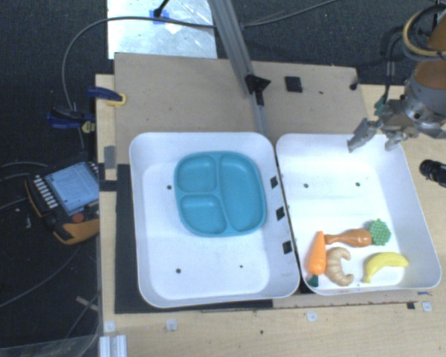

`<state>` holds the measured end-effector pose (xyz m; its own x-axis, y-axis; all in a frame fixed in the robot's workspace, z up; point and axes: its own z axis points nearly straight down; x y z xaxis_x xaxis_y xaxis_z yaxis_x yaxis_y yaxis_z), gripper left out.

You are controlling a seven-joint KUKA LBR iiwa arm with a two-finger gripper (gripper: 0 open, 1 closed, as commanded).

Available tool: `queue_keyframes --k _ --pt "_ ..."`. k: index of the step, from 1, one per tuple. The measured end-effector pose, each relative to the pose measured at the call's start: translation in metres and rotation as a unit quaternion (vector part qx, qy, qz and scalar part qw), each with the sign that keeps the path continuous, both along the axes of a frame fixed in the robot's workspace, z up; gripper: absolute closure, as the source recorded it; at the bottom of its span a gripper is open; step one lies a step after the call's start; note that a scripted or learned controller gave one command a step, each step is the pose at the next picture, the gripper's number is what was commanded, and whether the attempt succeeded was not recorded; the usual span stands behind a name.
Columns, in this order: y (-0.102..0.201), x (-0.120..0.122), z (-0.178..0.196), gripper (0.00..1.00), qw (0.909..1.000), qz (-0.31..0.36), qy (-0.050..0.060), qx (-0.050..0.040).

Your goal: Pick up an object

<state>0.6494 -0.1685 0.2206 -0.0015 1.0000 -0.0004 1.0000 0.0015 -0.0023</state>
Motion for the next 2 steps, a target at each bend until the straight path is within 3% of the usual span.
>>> queue_keyframes --k 2 --pt "-0.004 -0.013 -0.119 0.0 1.0 0.0 0.0 0.0003"
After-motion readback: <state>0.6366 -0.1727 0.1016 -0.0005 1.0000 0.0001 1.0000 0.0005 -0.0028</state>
